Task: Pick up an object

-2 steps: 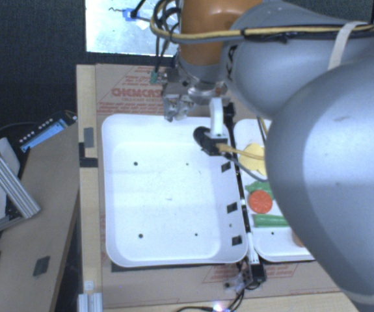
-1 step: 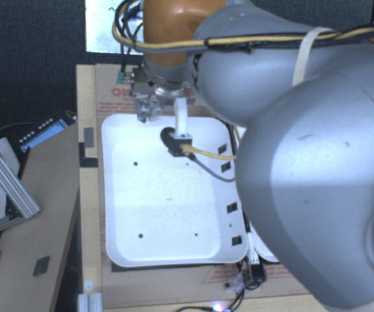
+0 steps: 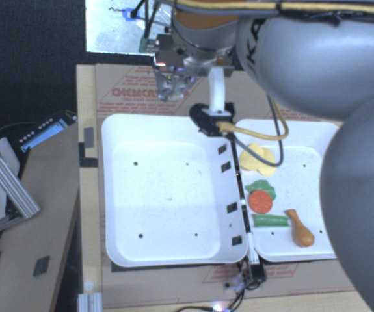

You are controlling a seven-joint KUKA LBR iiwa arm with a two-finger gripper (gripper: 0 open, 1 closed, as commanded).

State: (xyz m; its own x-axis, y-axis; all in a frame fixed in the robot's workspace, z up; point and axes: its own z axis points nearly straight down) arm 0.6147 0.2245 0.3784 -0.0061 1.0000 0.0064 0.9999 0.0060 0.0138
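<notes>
Table (image 3: 43, 239) at far left carries a metal rail (image 3: 1, 181), slanted. Cardboard (image 3: 131, 86) lies under both bins.

Left bin (image 3: 167, 200): white, shallow, touching the right bin along a shared edge.

Claw (image 3: 170, 90): over the cardboard, just beyond the left bin's far rim, toward that rim's right end. Blurred against the print; open or closed cannot be told.

Right bin (image 3: 304, 164): four toys, all in its left half.
- yellow piece (image 3: 259, 158), farthest back, near the shared edge
- tomato (image 3: 260, 203), red with a green top, nearer the front
- pod (image 3: 271, 220), green, lying flat just in front of the tomato
- drumstick (image 3: 299, 229), brown, just right of the pod, thick end forward

Arm (image 3: 317, 57): grey, orange band up top, covering the right bin's right side. Toys are well apart from the claw.
</notes>
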